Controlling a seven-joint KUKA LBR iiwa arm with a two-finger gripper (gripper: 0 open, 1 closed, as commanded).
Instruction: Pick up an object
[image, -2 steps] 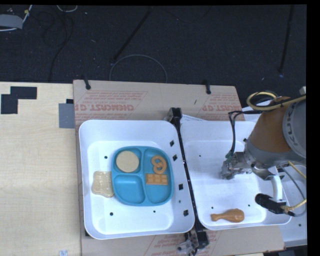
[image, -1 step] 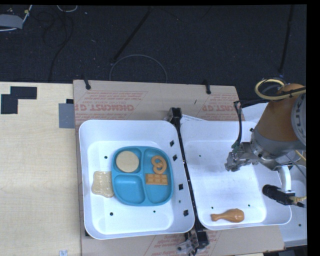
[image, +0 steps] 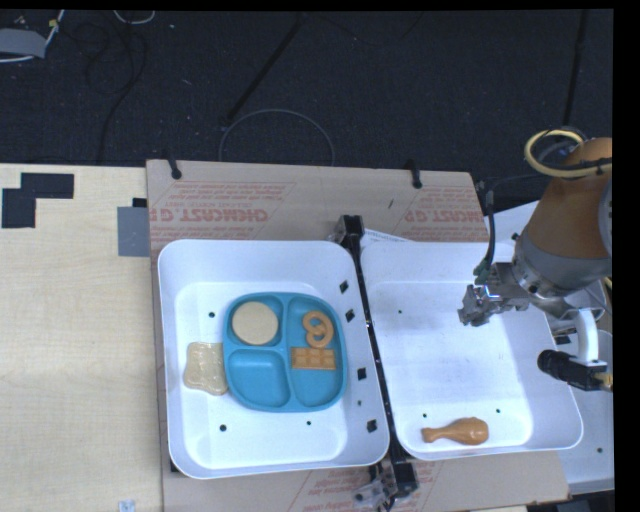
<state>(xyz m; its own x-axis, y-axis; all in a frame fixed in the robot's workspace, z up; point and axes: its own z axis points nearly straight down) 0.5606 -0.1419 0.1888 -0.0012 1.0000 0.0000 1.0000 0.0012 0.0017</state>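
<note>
A tan toy chicken drumstick (image: 456, 432) lies near the front edge of the right bin (image: 440, 350). In the left bin (image: 190, 290) sits a blue divided tray (image: 280, 385) holding a round cracker (image: 254, 322), a pretzel (image: 317, 327) and a waffle piece (image: 313, 358). A pale bread slice (image: 205, 367) lies just left of the tray. My gripper (image: 478, 306) hangs over the right side of the right bin, well above and behind the drumstick, with nothing seen between its fingers.
The arm's orange band and grey body (image: 565, 235) fill the right side over the bin's rim. A black divider clamp (image: 352, 235) runs between the bins. Cardboard (image: 300, 200) lies under both bins; cables trail on the dark floor behind.
</note>
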